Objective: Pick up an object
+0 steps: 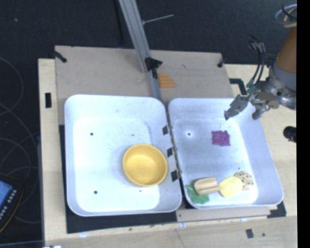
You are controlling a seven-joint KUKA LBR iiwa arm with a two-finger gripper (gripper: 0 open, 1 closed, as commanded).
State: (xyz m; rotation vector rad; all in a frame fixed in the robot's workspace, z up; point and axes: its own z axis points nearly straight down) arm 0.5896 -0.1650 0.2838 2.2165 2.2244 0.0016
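Bins: two shallow white ones, side by side on the bench, edges touching at the middle
Left bin (82, 138): one object inside
Yellow bowl (144, 164): one, upright, open side up, right of the bin's centre and toward its near edge, close to the divide between the bins
Right bin (196, 118): five objects inside, four of them clustered along the near edge
Green piece (198, 195): one, flat, in the near-left corner, partly under the tan block
Tan block (205, 185): one, lying on its side, long axis running left to right, touching the yellow item
Purple patch (220, 137): one, small and flat, alone near the bin's middle, well apart from the cluster
Yellow item (229, 187): one, rounded, between the tan block and the speckled piece
Speckled piece (243, 178): one, pale with dark dots, just beside the yellow item at the right end of the cluster
Gripper (244, 108): one, two dark fingers spread apart, nothing between them; over the far-right edge of the right bin, beyond and right of the purple patch, clear of every object
Arm (285, 61): one, grey with orange band, entering from the right
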